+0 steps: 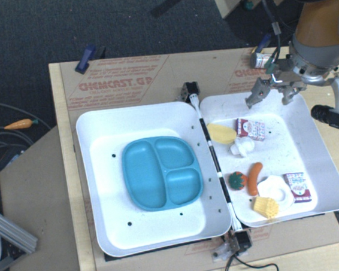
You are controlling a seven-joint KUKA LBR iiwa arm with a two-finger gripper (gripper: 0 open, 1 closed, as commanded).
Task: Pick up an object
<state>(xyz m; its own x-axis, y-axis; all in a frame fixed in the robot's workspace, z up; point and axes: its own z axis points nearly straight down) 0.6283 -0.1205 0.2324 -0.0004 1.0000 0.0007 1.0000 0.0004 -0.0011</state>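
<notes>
**Gripper hangs open over the right bin**

Low in the frame, the right bin (326, 163) carries a cheese wedge (265, 206), sausage (254, 177) and small carton (251, 129). Further up, the gripper (272, 94) hovers, fingers spread, holding nothing.

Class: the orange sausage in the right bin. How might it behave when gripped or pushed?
The sausage looks round and smooth, so it may roll sideways or slip from a grip. It seems small and probably light. The tomato close beside it could get nudged.
</notes>
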